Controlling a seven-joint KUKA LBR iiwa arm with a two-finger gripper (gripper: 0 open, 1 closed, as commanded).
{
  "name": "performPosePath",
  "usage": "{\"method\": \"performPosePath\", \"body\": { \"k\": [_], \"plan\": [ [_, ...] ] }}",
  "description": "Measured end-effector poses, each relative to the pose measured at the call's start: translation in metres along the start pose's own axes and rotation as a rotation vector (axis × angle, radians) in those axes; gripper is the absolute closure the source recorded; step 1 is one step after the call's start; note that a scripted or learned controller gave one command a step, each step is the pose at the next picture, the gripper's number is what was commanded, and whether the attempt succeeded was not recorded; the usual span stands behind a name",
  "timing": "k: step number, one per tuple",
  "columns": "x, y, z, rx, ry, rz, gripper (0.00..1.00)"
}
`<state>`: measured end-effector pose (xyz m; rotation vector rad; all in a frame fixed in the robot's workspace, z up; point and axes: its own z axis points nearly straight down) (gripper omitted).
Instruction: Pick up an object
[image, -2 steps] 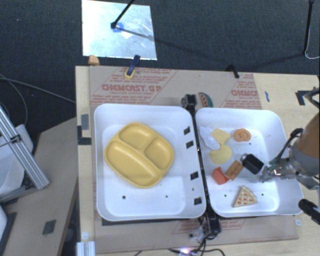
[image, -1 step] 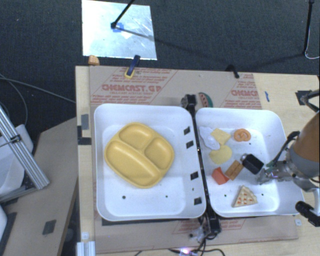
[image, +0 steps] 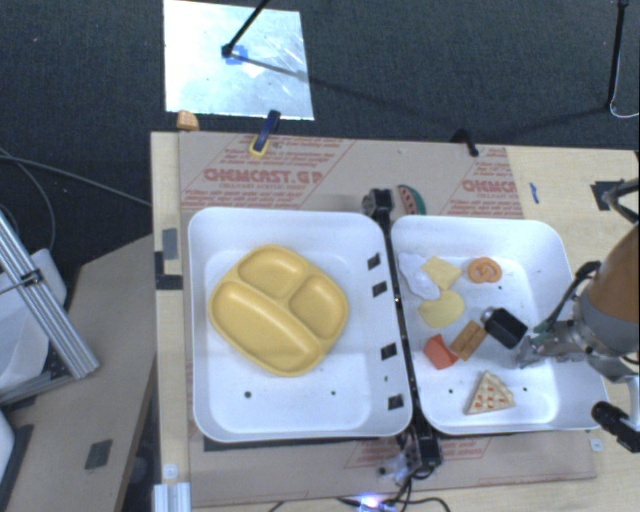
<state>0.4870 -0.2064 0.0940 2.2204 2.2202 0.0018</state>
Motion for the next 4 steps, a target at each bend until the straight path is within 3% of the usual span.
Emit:
{"method": "performPosePath", "body": {
  "k": [1,4],
  "plan": [
    [-0.0002,0.0005,-0.0162,-0.001,0.000,-0.002,1.00],
    [-0.0001,-0.0001,-0.0101,0.001,0.000,0.000,1.00]
  ]
}}
